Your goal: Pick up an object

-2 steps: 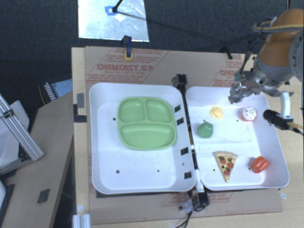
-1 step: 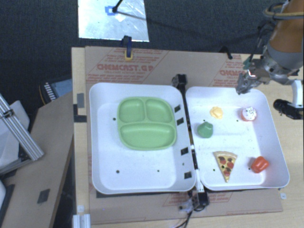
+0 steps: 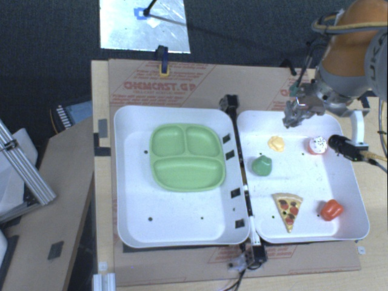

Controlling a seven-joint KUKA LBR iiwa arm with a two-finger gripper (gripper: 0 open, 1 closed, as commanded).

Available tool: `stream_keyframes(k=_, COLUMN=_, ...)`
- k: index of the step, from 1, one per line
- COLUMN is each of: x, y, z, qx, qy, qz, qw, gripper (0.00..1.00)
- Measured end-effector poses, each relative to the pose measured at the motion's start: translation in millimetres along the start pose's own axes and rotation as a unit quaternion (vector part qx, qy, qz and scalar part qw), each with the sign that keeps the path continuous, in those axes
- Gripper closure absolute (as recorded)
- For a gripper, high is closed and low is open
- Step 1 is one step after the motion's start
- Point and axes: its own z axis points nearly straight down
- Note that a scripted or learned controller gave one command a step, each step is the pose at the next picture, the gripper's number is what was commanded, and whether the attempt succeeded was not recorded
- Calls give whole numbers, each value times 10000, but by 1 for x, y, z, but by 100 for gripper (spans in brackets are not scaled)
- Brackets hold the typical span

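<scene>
Slanted overhead view of a bench (image 3: pixel 68 162) w/ two shallow white bins side by side on a cardboard sheet (image 3: pixel 200 76) w/ red lettering. Left bin (image 3: pixel 130 187) holds a green plate (image 3: pixel 187 157) w/ 3 compartments, lying flat near the bin's centre. Right bin (image 3: pixel 350 226) holds five small toys, all apart from each other. A yellow toy (image 3: pixel 276 143) is near the far edge. A green toy (image 3: pixel 262 165) sits just nearer & left of it, on the side toward the left bin. A white-red toy (image 3: pixel 317 145) is at far right. A pizza slice (image 3: pixel 287 208) lies near the front, tip pointing to the front edge. A red toy (image 3: pixel 331 209) is at front right, beside the slice but not touching. The arm (image 3: pixel 354 35), grey w/ an orange band, comes in from top right. The gripper (image 3: pixel 293 119) hangs over the right bin's far edge, just beyond the yellow toy & apart from every toy. Whether it's wide or narrow can't be told from this angle. Black clips (image 3: pixel 230 156) sit along the seam btw the bins. Beyond the cardboard, a silvery sheet (image 3: pixel 144 17) w/ a blue mark lies on a dark surface (image 3: pixel 48 41).
</scene>
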Motion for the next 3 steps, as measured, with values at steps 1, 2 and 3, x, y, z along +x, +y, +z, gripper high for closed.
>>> stream_keyframes(k=1, x=54, y=-10, z=14, qx=-1, qy=3, qz=-8, qw=10000, gripper=100)
stream_keyframes(k=2, x=109, y=-21, z=25, qx=2, qy=3, qz=-8, qw=10000, gripper=100)
stream_keyframes(k=3, x=161, y=-38, z=13, qx=-3, qy=9, qz=-16, qw=10000, gripper=100)
